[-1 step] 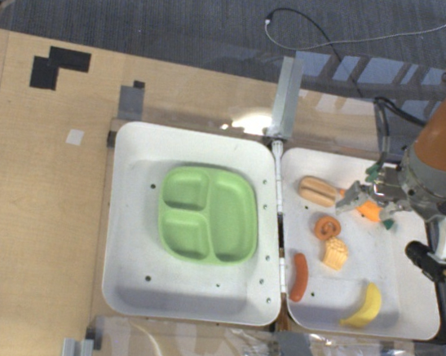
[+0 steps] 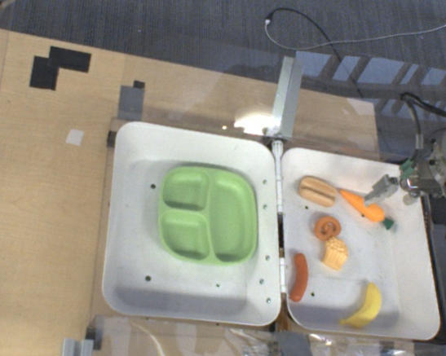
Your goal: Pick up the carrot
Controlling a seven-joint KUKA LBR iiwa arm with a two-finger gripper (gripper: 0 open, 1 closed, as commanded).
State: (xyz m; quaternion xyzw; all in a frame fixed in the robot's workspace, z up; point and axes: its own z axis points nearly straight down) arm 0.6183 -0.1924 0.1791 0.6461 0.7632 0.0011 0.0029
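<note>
The carrot (image 2: 363, 206) lies in the right bin (image 2: 423, 275) near its far edge, orange with a small green top pointing right and toward the front. My gripper (image 2: 386, 188) reaches in from the right and hangs just above the carrot's right half, close to it. From this angle I cannot see whether it touches the carrot. The carrot still looks flat on the bin floor.
In the right bin are also a hot dog bun (image 2: 317, 191) just left of the carrot, an orange ring (image 2: 328, 226), a corn piece (image 2: 335, 253), a red sausage (image 2: 299, 276) and a banana (image 2: 363, 306). The left bin (image 2: 124, 266) holds a green divided plate (image 2: 205, 214).
</note>
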